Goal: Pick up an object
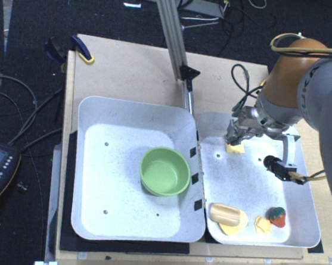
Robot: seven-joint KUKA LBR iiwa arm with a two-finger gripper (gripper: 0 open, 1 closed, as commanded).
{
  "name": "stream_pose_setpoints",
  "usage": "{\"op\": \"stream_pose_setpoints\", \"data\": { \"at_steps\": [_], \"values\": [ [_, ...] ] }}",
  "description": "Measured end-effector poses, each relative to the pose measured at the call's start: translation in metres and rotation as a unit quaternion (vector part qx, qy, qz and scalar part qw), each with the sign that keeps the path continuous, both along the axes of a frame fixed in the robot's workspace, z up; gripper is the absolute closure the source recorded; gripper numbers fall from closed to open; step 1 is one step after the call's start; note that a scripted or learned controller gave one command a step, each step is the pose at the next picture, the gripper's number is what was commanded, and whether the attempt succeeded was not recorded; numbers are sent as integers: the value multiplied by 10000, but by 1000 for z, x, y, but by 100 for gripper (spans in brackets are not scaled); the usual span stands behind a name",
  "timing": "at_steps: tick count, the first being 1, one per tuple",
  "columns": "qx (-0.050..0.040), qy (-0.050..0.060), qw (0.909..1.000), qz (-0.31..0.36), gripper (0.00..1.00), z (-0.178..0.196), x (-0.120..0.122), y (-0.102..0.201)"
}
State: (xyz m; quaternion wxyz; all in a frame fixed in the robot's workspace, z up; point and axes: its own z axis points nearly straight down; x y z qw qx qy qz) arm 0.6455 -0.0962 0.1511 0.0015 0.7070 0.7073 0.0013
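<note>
Right now I see my gripper over a yellow piece in the right bin, finger state impossible to tell

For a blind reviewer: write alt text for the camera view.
The arm's gripper is down in the right bin, right over a small yellow piece near its far end. Toy foods lie at that bin's near end, among them a strawberry; the left bin holds a green bowl.
</note>
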Motion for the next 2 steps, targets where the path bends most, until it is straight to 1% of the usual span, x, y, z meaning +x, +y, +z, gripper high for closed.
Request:
{"op": "stream_pose_setpoints", "data": {
  "at_steps": [1, 2],
  "values": [
    [1, -4, 10000, 3, 100, 51, -4, 9],
    [0, 5, 10000, 0, 100, 83, -3, 9]
  ]
}}
